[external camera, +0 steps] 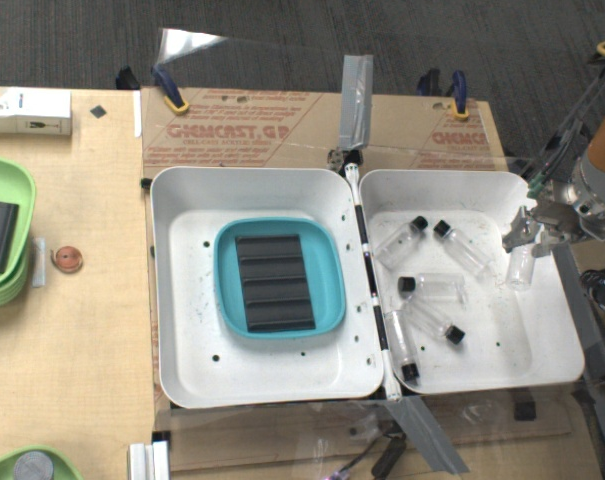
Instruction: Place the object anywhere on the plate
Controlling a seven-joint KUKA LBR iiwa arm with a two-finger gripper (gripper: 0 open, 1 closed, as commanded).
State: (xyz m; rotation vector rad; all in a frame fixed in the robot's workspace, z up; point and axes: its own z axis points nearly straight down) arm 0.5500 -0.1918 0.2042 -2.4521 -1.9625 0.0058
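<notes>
A teal plate (226,274) with a black ribbed insert (274,281) lies in the left white bin (182,368). Several clear vials with black caps lie scattered in the right white bin (542,363), among them one vial (425,285) near the middle. My gripper (525,243) is at the right bin's right side, over its wall. It is shut on a clear vial (522,268), which hangs down from between the fingers just above the bin floor. The plate is far to the gripper's left, across the divider between the bins.
A green tray (7,258) sits at the left edge of the bench, with a small round orange piece (68,259) beside it. Cardboard (232,128) with blue clamps lies behind the bins. Tape strips (355,108) run along the bins' joint.
</notes>
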